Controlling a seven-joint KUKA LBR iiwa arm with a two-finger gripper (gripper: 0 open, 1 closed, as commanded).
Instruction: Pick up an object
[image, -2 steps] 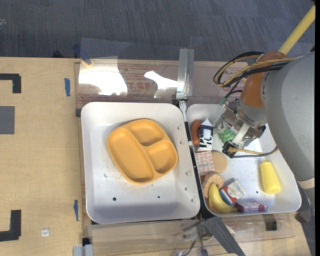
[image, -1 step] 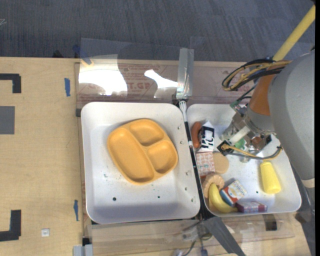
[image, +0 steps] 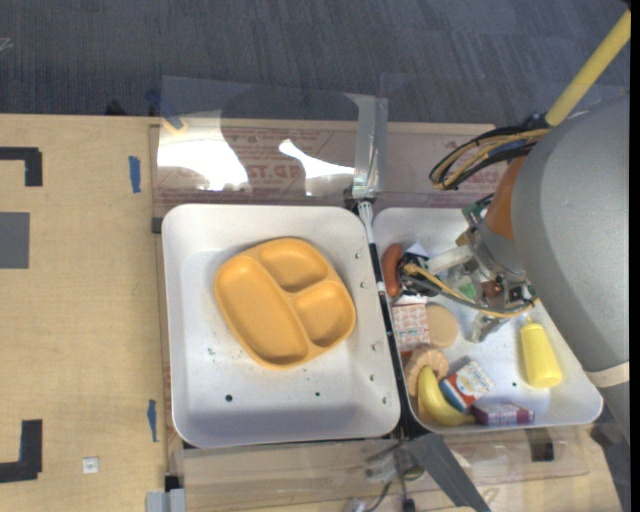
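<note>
Two shallow white bins sit side by side on your bench: the left bin holds an orange divided plastic plate, and the right bin holds the small clutter you may pick from. There you see a yellow plastic bottle-shaped toy near the right wall, a yellow toy banana at the front edge, a round tan cookie-like disc beside it, and a small purple carton. Judge these light, stiff and smooth; the bottle shape likely slips if pinched near its rounded ends, so take it across its middle. The grey arm reaches in from the right and leans over the back of the right bin, its gripper low among cables; you cannot tell its state.
</note>
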